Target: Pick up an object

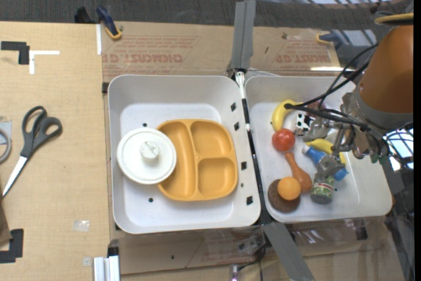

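Partly hidden gripper (342, 141) (cable-tangled)

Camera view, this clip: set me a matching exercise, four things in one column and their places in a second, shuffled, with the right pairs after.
Things:
1. white lid
2. scissors
3. banana
4. orange ball

Places:
A. on the bench, outside both bins
B. right bin, far end
C. left bin, overlapping the yellow divided plate's left edge
D. right bin, near end, on a brown disc

Pairs: 1-C, 2-A, 3-B, 4-D
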### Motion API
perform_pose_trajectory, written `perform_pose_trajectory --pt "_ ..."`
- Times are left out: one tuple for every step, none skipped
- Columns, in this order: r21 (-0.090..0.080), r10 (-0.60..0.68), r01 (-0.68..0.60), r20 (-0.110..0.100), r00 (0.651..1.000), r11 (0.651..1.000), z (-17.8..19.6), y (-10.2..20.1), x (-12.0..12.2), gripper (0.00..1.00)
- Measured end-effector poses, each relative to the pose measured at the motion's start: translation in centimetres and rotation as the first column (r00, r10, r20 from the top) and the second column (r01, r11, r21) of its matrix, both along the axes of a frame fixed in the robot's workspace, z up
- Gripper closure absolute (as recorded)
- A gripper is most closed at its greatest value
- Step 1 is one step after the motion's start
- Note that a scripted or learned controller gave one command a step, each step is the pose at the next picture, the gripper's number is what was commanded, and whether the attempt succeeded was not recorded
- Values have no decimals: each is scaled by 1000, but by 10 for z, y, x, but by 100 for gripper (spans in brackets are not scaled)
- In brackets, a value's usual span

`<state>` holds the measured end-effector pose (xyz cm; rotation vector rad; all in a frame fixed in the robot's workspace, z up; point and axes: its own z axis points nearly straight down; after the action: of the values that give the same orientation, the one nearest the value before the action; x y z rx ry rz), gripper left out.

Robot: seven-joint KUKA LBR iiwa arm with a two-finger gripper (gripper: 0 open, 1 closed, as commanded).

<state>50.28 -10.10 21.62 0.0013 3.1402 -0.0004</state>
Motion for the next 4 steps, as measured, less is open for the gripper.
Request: perform_pose_trajectory --pt "0 -24 24 1 1000 1000 -124 6 -24 0" --pt "1 -171 171 1 985 985 -125 9 -24 0" --pt "1 -328 328 4 945 945 -122 -19 47 0" --pt "1 -326 326 8 945 945 -112 -18 48 100"
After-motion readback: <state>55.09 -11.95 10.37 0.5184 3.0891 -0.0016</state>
